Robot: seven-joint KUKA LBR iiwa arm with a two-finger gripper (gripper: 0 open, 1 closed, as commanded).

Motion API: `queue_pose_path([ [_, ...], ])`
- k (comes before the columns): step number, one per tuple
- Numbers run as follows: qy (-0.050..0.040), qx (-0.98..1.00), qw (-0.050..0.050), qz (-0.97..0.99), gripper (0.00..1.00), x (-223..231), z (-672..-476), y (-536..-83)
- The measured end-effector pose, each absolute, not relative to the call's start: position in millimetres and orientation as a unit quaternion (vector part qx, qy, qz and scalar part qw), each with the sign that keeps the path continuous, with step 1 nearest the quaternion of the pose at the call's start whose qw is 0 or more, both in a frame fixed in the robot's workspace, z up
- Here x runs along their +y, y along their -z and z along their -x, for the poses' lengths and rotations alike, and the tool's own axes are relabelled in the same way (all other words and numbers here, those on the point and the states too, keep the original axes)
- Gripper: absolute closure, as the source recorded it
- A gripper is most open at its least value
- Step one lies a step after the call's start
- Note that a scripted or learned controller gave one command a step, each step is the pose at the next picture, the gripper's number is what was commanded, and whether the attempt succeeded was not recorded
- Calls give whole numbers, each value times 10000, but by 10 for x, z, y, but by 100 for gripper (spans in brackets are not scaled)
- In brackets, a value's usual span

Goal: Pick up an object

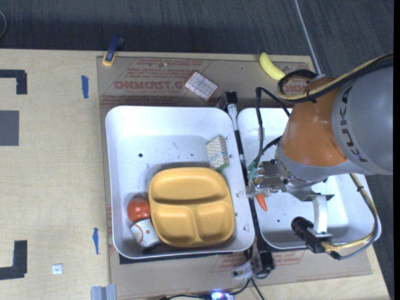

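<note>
Looming largest, the grey arm with its orange band is reaching in from the right and hanging over the right bin; the gripper is sitting low at that bin's left wall, just beside the divide between the two bins; its state I cannot tell from this angle, and nothing is showing as held. A small orange object is lying in the right bin, right under the gripper. In the left bin, a yellow compartment tray is taking up the lower middle; a red and white object is touching the tray's left side; a small patterned packet is lying near the tray's upper right; a banana is resting on the board beyond the bins.
</note>
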State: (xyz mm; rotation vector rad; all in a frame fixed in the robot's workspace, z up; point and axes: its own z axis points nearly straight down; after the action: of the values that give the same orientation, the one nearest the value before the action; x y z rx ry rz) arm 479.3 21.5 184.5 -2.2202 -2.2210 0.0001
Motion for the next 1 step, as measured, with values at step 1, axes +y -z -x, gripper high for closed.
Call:
queue_pose_path([
  [1, 12, -7073, -11, 7069, 100, 148, -4803, -1912],
])
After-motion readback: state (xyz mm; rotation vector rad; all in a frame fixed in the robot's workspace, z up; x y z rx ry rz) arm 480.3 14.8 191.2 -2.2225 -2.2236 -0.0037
